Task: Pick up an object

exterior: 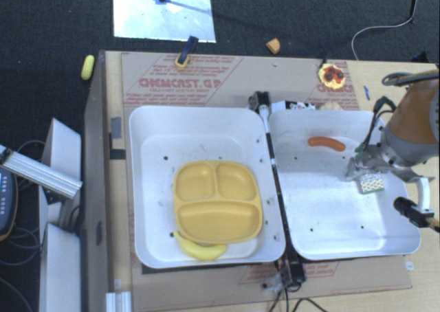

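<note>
In the right bin (pixel 344 238), an orange sausage (pixel 326 143) lies near the back wall. A small white block with a dotted pattern (pixel 372 183) sits toward the bin's right side. My gripper (pixel 360 166) is low in this bin, just up and left of the block and touching or nearly touching it. The sausage is a short way off to the gripper's upper left. The grey arm with its orange band (pixel 414 119) comes in over the bin's right rim.
The left bin (pixel 155 139) holds a yellow divided plate (pixel 218 201) with a banana (pixel 201 249) at its front edge. A toy pizza (pixel 332 75) lies on the bench behind the right bin. A black part (pixel 412 212) sticks in over the right rim.
</note>
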